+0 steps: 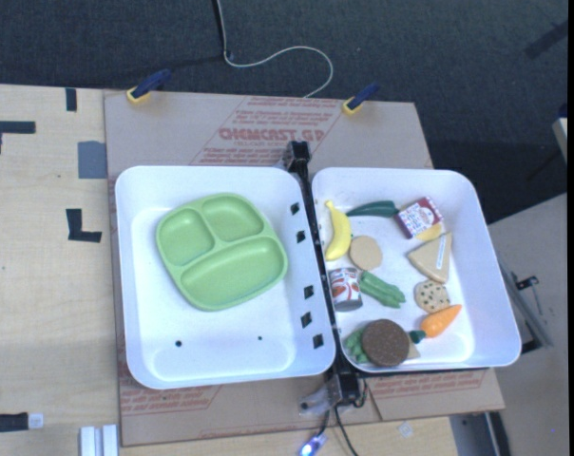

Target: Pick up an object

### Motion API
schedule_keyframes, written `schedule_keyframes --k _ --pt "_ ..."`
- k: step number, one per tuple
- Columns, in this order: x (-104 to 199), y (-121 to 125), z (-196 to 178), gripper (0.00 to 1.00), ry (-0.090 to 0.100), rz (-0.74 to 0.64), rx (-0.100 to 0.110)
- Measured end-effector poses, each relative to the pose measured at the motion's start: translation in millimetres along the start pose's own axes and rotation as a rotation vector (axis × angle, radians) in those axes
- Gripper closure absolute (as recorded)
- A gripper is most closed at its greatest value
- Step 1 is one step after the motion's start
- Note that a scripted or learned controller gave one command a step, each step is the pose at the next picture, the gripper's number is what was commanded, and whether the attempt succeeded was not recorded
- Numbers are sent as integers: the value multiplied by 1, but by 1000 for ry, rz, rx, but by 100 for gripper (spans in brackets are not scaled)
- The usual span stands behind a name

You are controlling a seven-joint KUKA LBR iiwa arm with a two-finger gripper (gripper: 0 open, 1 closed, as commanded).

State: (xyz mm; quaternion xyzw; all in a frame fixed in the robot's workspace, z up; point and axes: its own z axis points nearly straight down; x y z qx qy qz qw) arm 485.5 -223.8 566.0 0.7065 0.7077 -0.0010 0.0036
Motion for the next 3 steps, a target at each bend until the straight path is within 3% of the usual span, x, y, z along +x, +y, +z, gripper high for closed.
schedule_keyframes --k 1,2,3 --pt "0 1 -10 100 -2 -1 -1" --pt "74 -4 244 100 11 -2 18" --pt "140 -4 337 100 10 -4 13"
